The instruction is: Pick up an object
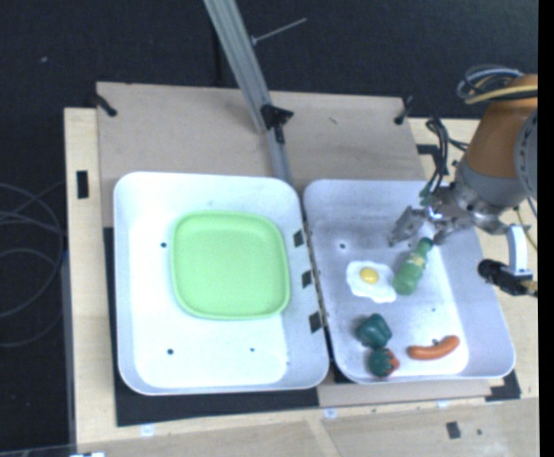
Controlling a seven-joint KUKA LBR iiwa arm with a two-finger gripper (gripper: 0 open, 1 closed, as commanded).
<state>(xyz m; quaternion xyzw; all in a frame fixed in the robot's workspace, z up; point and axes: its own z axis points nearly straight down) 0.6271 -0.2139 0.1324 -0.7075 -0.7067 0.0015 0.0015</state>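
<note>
Camera view: fixed overhead, slanted, covering both bins on the tan surface [201, 131].
Arm: grey KUKA arm with orange band [494, 146], entering from 3 o'clock, wrist over the upper right part of the right bin.
Claw: claw [418, 228] sits at the upper middle of the right bin, pointing toward 8 o'clock; two dark fingers appear spread a little, with nothing seen between them. Exact opening cannot be judged with certainty.
Right bin: shallow white plastic bin [334, 208], at 3 o'clock of the scene, carrying five toy items.
Bottle: small green plastic bottle [411, 270], lying tilted near the bin centre, cap end toward 1 o'clock; cap end is just below the claw, contact cannot be confirmed.
Egg: white fried-egg toy with yellow yolk [369, 280], just beside the bottle at its 9 o'clock.
Pepper: dark green bell-pepper toy [373, 329], at 6 o'clock of the egg, near the bin's lower edge.
Small item: green-and-red rounded toy [383, 361], just below the pepper; type cannot be identified.
Sausage: orange-red sausage toy [433, 349], lying lengthwise at 3 o'clock of the small item.
Left bin: shallow white plastic bin [144, 255], at 9 o'clock of the right bin, edges adjoining.
Plate: light green square plate with rounded corners [229, 265], lying flat in the centre of the left bin.
Pole: grey metal pole [239, 50], slanting from 12 o'clock down to the gap between the bins.
</note>
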